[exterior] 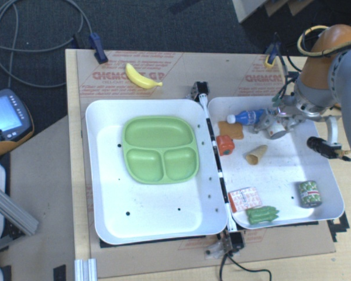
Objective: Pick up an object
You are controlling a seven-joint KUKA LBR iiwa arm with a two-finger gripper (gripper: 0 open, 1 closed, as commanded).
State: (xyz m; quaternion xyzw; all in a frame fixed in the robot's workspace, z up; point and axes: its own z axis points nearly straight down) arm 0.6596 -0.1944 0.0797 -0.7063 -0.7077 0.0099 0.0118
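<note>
Gripper (273, 123): low over the far part of the right bin (333, 183), just beside the blue-and-white bottle (245, 117); whether it is wide, narrow or holding anything cannot be told. Right bin contents, placed from the bottle: tan cracker (231, 130) touching it on the near side; orange-red cup (224, 144) nearer still, against the left wall; tan cone (256, 154) toward the bin's middle; red-and-white packet (244, 199) and green vegetable (262, 215) at the near edge; dark green can (309, 194) in the near right corner. Left bin (99, 157): one green divided tray (161, 148). Bench: yellow banana (142, 77) beyond the left bin.
</note>
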